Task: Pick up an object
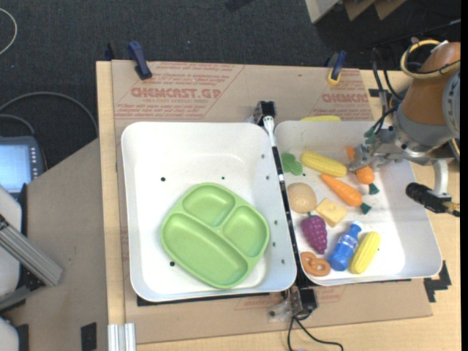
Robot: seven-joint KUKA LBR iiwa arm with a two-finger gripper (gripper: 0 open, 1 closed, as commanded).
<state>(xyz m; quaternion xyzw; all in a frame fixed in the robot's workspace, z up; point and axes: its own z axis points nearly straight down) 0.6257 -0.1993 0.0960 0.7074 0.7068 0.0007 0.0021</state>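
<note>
The gripper hangs low in the right bin, just above a small orange carrot; its tip is too blurred to read. A larger carrot, corn cob and grapes lie nearby, while a green divided plate sits in the left bin.

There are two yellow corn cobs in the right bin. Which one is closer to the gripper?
The upper corn cob, lying left of the gripper. The other corn cob lies at the bin's near edge beside the blue bottle.
</note>
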